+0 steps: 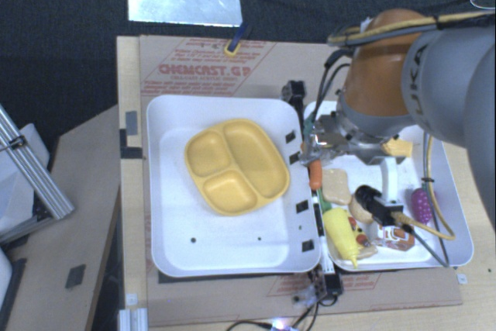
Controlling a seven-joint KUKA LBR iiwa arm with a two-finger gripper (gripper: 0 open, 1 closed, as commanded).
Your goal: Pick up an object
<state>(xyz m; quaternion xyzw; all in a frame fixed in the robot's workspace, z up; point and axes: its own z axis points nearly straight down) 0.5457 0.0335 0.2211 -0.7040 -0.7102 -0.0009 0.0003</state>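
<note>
while the arm (422, 66) leans over the right bin (459, 240) from the right side of the camera view, its wrist and orange band cover the gripper (329, 137), so i cannot tell how wide the tool stands or whether anything is in it.

no single thing is named by the task, so the candidates are the small toy foods heaped in that right bin. a carrot (315, 174) lies at the bin's left wall, just below the wrist; beside it sits a pale slice of bread (336, 185); below that lies a yellow corn-like piece (341, 235); a purple piece (421, 205) lies near the right wall, and a yellow wedge (398, 148) sits close under the arm. the left bin (167, 244) holds a yellow divided plate (236, 165).

judging by looks, these are hollow plastic play foods: light, stiff and smooth, likely to skid out from between fingers instead of giving way. the carrot seems the nearest target; it is narrow and rounded, so a hold across its middle, with the pinch set crosswise to its length, looks safest. its place hard against the wall may leave little room for one finger. the bread slice lies flat and looks harder to get under. the plate is broad and shallow, a poor fit unless taken by its rim.
</note>
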